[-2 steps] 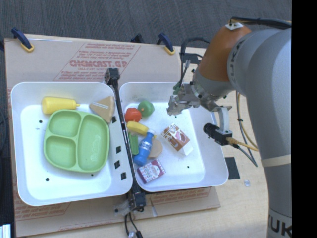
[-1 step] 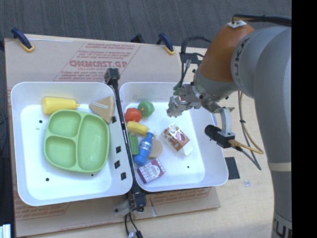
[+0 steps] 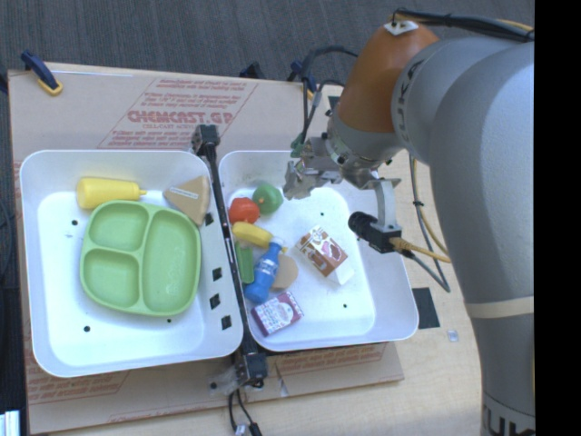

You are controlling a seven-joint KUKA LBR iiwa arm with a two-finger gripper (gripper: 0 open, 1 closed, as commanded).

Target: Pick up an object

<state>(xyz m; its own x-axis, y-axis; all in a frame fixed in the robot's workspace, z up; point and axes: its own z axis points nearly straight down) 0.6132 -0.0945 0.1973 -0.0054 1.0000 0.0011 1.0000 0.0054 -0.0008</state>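
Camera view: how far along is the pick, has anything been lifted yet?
Nothing looks lifted yet. The gripper is low over the back of the right bin, beside the green ball and red tomato; I can't tell how its jaws stand, and no item shows between them. The banana, blue bottle and brown carton lie on the bin floor. Grasp and lift are left.

In the right shallow white bin (image 3: pixel 399 309), open floor lies along the right side and near corner. A crowd hugs its left wall: a red tomato (image 3: pixel 243 210), green round fruit (image 3: pixel 267 196), yellow banana (image 3: pixel 251 234) and blue bottle (image 3: pixel 264 272). A brown-and-white carton (image 3: pixel 324 253) stands mid-bin. The grey arm (image 3: pixel 472 153) overhangs the far right corner.
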